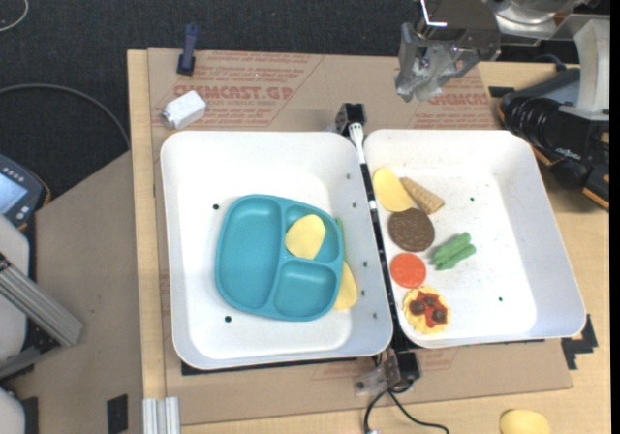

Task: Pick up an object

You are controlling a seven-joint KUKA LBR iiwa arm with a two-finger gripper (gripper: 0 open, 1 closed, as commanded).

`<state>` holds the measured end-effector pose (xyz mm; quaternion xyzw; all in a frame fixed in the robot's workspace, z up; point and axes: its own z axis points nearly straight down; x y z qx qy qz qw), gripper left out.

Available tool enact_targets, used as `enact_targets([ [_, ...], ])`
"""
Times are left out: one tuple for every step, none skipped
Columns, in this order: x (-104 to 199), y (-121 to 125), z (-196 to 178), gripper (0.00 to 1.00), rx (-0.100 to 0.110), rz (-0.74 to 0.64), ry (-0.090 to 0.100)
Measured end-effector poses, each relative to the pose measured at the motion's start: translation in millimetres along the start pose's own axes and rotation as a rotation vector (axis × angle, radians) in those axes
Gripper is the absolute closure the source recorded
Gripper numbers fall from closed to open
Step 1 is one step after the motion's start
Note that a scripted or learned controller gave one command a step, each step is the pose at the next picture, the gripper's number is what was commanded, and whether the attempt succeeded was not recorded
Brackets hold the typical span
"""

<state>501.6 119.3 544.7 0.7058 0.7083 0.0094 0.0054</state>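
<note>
In the right bin we see a bunch of toy foods close to its left wall. There is a yellow chip touching a tan cone. Just under them sits a brown cookie. A green pea pod lies to its right. Below is an orange slice, and then a little pizza near the front wall.

The left bin has a blue tray in it. A yellow piece sits in one part of the tray. Another yellow piece peeks out by the tray's right edge.

The gripper hangs above the cardboard, past the far wall of the right bin. It holds nothing. We cannot tell how wide it is.
</note>
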Motion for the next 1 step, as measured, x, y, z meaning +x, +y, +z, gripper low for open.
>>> enact_targets([
  [-10.8, -26.2, 102.9, 1.0, 0.032, 0.006, -0.009],
])
